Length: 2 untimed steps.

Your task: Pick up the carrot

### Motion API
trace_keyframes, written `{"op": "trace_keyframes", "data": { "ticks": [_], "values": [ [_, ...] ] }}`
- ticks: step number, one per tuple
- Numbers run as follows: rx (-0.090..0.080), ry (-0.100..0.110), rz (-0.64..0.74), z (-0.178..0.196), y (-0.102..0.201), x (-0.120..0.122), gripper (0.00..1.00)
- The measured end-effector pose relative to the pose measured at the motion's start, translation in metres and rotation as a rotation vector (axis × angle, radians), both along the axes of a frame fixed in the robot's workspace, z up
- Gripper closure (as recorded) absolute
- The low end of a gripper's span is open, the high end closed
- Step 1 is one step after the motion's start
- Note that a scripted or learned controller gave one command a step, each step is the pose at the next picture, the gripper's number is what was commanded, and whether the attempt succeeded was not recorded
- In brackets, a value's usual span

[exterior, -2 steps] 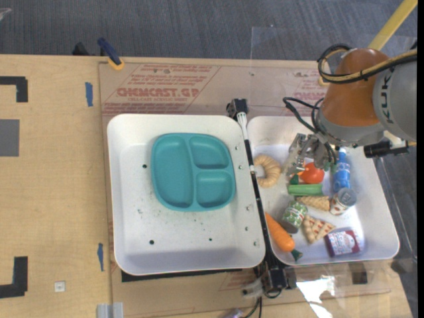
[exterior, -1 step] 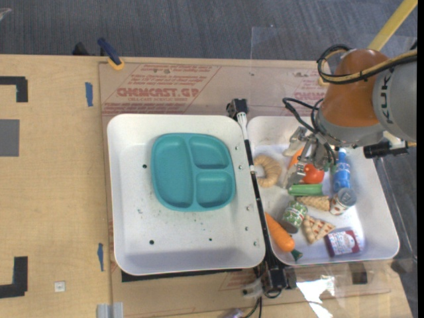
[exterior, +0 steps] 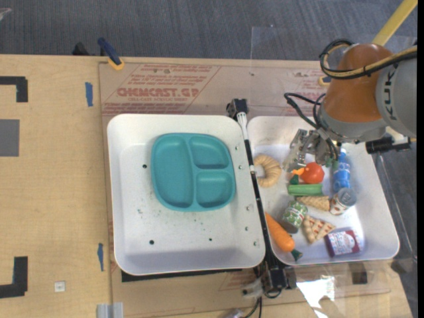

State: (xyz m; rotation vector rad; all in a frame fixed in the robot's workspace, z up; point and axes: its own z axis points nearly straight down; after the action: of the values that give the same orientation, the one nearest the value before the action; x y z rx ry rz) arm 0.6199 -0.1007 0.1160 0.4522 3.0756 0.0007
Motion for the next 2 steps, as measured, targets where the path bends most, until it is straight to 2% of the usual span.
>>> {"op": "trace_keyframes", "data": {
  "ticks": [1, 2],
  "values": [
    [0.001, 0.002, 0.000, -0.001, 0.000, 0.000, 0.00],
    [0.012, 0.021, -0.306, -0.026, -0.012, -0.014, 0.00]
  ]
}}
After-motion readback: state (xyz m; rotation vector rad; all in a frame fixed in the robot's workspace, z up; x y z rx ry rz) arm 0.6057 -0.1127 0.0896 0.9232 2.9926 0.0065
